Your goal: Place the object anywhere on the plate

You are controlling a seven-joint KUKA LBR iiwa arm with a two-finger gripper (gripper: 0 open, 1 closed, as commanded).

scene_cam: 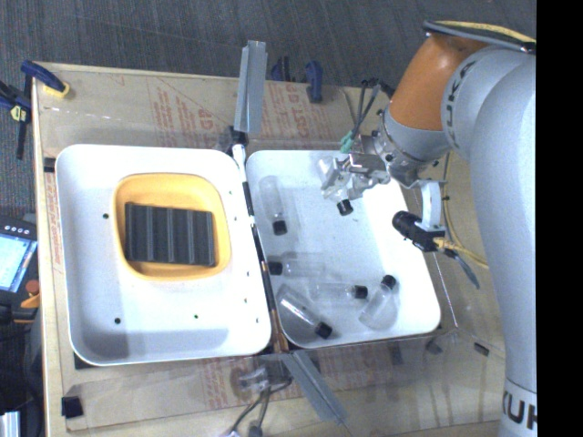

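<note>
A yellow plate (173,187) lies in the left bin (91,289), with a dark ridged insert (170,235) on its middle. My gripper (351,178) hangs over the back of the right bin (414,280), well to the right of the plate. Its fingers are shut on a clear vial (335,178) whose black cap (344,208) points down towards the bin floor. Several more clear vials with black caps lie in the right bin, among them one (270,197) by the left wall and one (302,315) at the front.
A raised divider (255,244) separates the two bins. Further vials (375,309) crowd the front of the right bin. A black-tipped part (412,228) of the arm sticks out over the right bin's right edge. Clamps and cables sit along the bench's back edge.
</note>
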